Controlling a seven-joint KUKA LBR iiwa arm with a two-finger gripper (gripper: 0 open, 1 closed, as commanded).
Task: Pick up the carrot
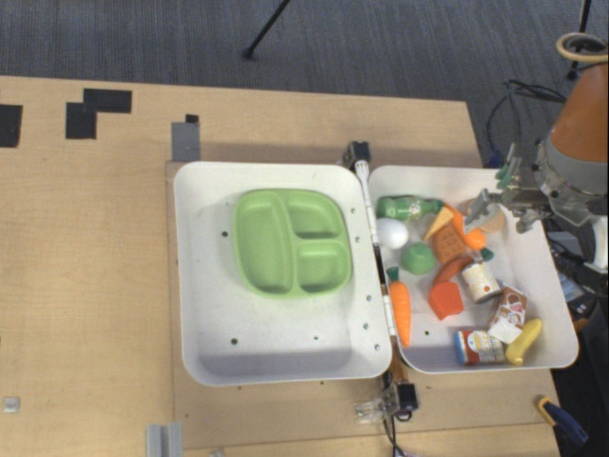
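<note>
Against the left wall of the right bin (561, 346): carrot (401, 313), long axis running up-down in the camera view, tip toward the near edge. Up at the far right corner: gripper (501, 201), well apart from the carrot, among other toy foods. Open or closed: cannot tell. Needs, by judgement, a reach leftward and toward the near edge, closing across the carrot's width.

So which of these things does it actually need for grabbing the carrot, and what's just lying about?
Needed:
- carrot, by the right bin's left wall
- gripper, over that bin's far right side

Lying about:
- green divided plate in the left bin
- green bottle
- banana
- small can
</note>
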